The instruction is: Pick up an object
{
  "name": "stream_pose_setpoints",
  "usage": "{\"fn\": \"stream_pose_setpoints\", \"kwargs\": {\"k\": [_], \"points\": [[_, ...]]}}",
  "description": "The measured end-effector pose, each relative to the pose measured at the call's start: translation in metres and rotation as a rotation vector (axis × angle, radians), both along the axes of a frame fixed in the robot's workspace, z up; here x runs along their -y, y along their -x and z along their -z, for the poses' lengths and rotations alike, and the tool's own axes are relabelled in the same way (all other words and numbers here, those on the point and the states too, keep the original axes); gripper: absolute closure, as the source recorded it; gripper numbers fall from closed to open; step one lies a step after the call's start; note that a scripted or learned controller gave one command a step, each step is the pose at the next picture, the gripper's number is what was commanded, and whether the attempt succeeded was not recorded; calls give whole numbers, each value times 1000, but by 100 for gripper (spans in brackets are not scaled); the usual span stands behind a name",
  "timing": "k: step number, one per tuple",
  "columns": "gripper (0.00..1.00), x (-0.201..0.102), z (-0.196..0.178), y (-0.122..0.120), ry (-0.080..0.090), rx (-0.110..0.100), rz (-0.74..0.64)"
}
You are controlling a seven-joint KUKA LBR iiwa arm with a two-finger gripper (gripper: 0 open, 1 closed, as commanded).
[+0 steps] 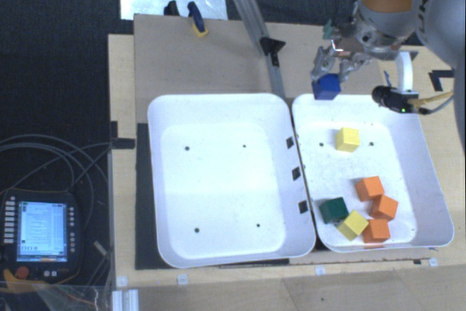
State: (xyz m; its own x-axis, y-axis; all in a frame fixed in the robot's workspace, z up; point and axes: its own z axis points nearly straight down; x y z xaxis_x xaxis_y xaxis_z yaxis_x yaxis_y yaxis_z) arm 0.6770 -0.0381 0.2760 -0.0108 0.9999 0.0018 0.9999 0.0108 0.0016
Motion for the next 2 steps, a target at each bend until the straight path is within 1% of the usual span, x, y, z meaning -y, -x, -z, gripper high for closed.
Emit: {"fn": "stream_pose_setpoints", "kwargs": {"k": [1, 2], "points": [[100, -58, 15, 10, 0, -2, 0], [100, -101, 24, 6, 0, -1, 1]]}}
